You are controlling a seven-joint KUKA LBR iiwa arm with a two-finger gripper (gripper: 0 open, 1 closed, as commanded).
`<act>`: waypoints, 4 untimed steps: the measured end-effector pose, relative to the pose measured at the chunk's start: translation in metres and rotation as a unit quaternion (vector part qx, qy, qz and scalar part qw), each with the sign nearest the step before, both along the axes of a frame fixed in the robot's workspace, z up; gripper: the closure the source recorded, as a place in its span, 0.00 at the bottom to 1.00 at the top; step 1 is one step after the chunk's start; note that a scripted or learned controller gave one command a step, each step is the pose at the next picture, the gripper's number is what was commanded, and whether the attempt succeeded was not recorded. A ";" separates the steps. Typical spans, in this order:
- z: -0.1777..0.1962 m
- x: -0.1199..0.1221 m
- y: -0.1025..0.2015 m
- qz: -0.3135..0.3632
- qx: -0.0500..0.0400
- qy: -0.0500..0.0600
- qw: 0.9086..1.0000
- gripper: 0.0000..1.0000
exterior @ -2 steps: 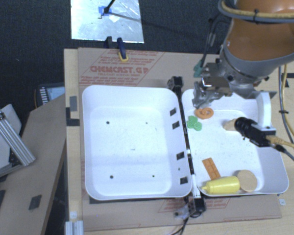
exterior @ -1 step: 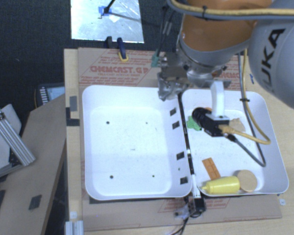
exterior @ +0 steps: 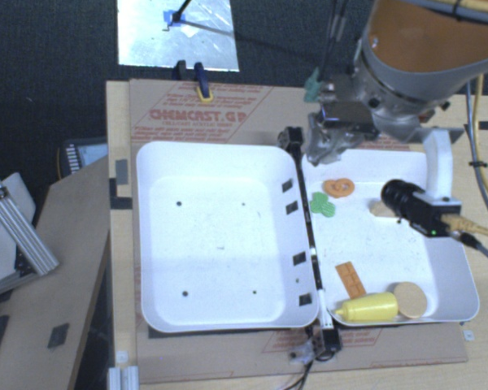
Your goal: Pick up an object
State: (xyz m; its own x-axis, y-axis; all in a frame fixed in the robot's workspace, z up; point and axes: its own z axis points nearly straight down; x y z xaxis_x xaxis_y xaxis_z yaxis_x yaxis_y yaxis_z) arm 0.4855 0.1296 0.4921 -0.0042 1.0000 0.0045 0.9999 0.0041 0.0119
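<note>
I count two white bins, left bin (exterior: 211, 234) and right bin (exterior: 455, 291). In the right one lie five things: an orange ring (exterior: 338, 188), green piece (exterior: 321, 205), orange strip (exterior: 350, 279), yellow bottle (exterior: 368, 307) and tan disc (exterior: 409, 299). The gripper (exterior: 329, 149) sits over that bin's far edge; I can't tell its fingers' state. The cardboard (exterior: 199, 114) reads "CHEMCAST"

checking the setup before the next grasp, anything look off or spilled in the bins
Nothing stands out. The yellow plastic bottle lies on its side in the right white bin, beside a tan round disc; nothing looks spilled.
</note>
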 end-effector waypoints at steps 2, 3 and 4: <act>0.044 0.000 0.097 0.002 -0.001 0.004 1.000 1.00; 0.043 0.010 0.105 0.001 -0.002 0.005 1.000 1.00; 0.043 0.019 0.104 -0.001 -0.002 0.005 1.000 1.00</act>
State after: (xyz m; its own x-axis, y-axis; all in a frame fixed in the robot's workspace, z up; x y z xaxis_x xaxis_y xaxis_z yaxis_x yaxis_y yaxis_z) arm 0.5050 0.2340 0.5350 -0.0015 1.0000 0.0006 1.0000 0.0015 0.0024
